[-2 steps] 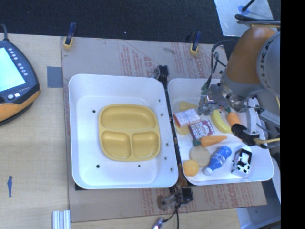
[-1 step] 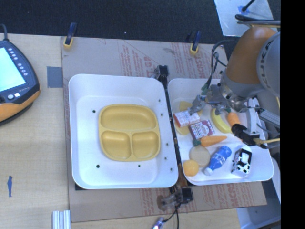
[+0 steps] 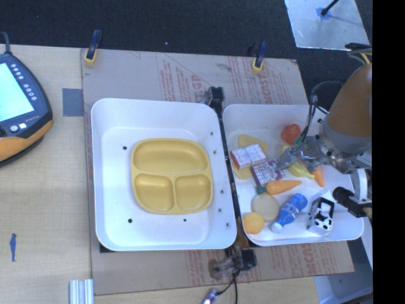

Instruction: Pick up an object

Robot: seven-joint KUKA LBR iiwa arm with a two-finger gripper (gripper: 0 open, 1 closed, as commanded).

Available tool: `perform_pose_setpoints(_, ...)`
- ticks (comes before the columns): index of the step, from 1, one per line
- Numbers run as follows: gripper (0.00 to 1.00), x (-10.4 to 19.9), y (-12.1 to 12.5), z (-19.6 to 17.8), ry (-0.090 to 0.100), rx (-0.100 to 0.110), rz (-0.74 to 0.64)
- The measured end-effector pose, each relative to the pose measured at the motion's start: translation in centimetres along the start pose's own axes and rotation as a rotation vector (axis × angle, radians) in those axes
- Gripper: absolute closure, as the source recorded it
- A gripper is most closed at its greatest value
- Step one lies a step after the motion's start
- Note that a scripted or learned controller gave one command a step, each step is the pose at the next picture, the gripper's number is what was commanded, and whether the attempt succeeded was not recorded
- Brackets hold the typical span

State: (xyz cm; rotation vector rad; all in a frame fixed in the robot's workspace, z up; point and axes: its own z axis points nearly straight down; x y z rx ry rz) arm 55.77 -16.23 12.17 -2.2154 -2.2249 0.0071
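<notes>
Just left of the tool (image 3: 292, 159), whose grip I cannot tell, lies an orange carrot (image 3: 283, 186).

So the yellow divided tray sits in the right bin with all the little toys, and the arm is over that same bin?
Not quite. The camera view shows the yellow divided tray alone in the left bin. The toys, such as the blue bottle and carrot, are in the right bin, under the arm.

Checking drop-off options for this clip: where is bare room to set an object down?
The left white bin has bare floor all around the yellow three-compartment plastic tray, widest along its top and left walls. The right white bin is crowded: only its top-left corner is bare.
</notes>
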Motion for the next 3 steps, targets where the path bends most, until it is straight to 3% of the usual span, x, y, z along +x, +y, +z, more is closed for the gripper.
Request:
perform_pose_setpoints(1,0.00,-1.7,5.2,3.0,0.002,-0.001,0.000)
perform_pose_setpoints(2,1.00,-1.8,5.2,1.9,0.002,0.001,-0.003)
perform_pose_setpoints(3,1.00,5.3,7.4,-2.0,0.002,-0.001,-0.001)
